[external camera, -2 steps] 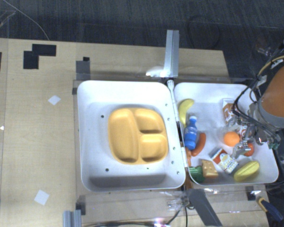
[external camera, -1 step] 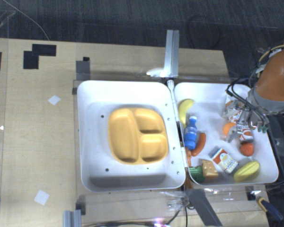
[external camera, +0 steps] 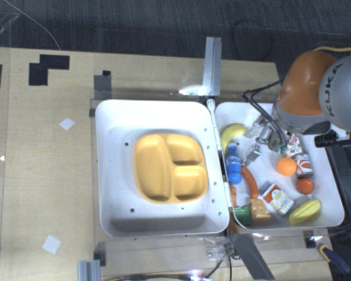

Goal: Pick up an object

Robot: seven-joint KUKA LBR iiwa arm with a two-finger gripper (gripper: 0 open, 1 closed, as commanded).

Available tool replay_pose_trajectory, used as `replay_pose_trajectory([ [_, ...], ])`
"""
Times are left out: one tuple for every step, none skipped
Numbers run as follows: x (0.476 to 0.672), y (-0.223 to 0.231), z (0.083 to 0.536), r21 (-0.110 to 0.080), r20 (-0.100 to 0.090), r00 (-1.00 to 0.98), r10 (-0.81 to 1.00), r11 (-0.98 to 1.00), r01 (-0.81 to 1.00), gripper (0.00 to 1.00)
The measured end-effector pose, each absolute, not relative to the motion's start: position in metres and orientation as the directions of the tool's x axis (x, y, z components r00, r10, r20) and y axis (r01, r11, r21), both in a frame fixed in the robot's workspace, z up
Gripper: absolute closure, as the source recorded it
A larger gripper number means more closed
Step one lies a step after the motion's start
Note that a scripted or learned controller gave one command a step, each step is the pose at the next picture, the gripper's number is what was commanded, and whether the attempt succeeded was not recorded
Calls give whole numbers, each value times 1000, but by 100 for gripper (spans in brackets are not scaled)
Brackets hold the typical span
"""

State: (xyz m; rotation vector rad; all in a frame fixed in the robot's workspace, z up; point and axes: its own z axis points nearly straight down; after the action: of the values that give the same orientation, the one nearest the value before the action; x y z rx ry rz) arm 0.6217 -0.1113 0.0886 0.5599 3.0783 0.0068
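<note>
We saw the claw [external camera: 262,140] low in the right bin [external camera: 338,215], couldn't tell its state, nothing visibly held, with the nearest object, a yellow fruit [external camera: 233,134], just beside it at nine o'clock, roundish, no clear long axis.

The arm [external camera: 324,92] runs off the right edge, so only its orange band and grey wrist show. Its bulk covers the far right corner of the right bin [external camera: 337,215] and part of a red-and-white carton [external camera: 297,154]. The gripper [external camera: 262,140] is small and blurred, its jaws' stance unreadable.
</note>
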Motion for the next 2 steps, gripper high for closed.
replay_pose_trajectory([
  [571,-94,90,3,-14,-956,294,956,294,0],
  [494,-130,92,-7,-25,-996,-83,997,-82,0],
])
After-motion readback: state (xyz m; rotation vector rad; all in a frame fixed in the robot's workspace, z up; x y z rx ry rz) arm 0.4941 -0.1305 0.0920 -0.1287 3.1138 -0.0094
